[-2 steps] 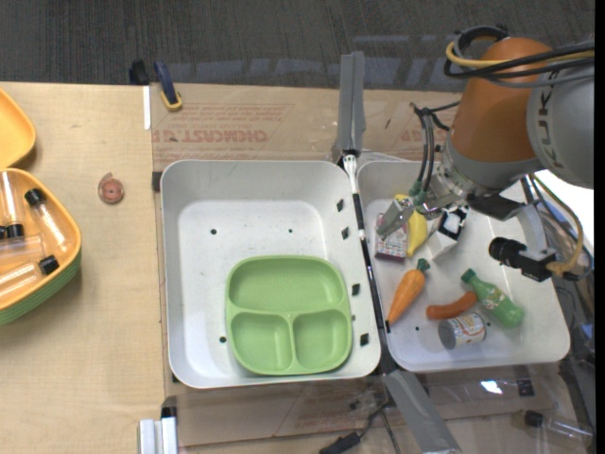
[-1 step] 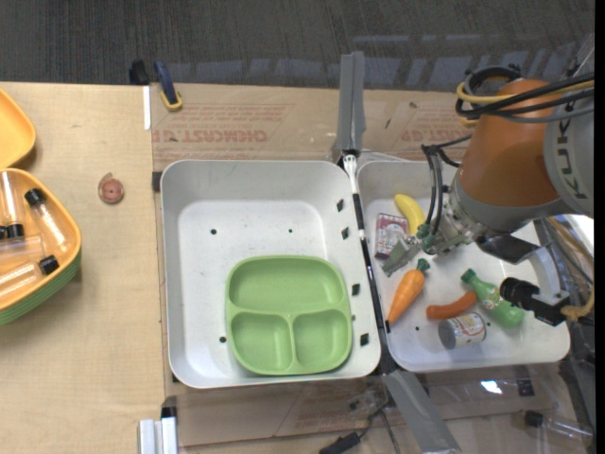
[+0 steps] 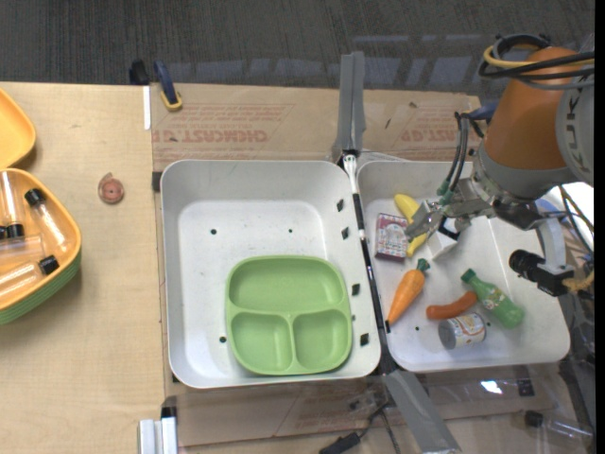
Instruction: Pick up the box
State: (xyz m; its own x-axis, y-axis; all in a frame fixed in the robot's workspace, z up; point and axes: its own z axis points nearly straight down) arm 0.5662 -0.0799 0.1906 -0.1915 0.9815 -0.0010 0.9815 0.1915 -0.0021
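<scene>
The box is small and pink-purple, lying flat near the left wall of the right bin. My gripper hangs just right of the box, over a yellow banana. It stands open, and I see nothing between its fingers. The box sits beside the left fingertip and apart from it. The grey arm with its orange band comes in from the upper right and hides the bin's back right corner.
The right bin also holds a carrot, a red-orange sausage-shaped toy, a green bottle and a small can. A green divided plate lies in the left bin. A yellow tray sits far left.
</scene>
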